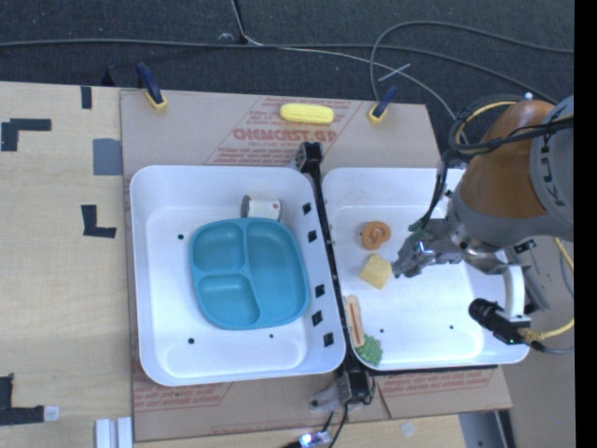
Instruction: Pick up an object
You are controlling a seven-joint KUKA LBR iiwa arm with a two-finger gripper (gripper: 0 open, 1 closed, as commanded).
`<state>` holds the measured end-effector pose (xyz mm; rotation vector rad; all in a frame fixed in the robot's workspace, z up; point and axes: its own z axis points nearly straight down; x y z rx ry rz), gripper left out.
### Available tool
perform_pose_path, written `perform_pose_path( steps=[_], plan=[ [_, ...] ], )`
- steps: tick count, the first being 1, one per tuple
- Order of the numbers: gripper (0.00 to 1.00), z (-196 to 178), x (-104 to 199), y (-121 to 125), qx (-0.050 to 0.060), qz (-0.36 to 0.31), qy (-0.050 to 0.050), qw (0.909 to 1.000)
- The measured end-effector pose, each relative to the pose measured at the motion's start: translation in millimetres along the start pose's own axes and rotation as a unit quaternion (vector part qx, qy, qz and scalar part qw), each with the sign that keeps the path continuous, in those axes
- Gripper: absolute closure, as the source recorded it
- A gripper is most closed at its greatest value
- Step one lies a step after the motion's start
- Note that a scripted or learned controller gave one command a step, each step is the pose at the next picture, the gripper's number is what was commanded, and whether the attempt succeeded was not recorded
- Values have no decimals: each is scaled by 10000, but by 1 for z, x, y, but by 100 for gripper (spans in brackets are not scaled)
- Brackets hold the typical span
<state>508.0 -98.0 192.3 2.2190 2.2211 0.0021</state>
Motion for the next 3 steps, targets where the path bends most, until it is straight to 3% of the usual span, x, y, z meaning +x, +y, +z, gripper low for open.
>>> perform_pose_path(
  steps=[1,3],
  plan=[
    [100,-28,0,1,2,-2,-1,10000],
    [100,-14,104,49,14,-26,5,10000]
  ],
)
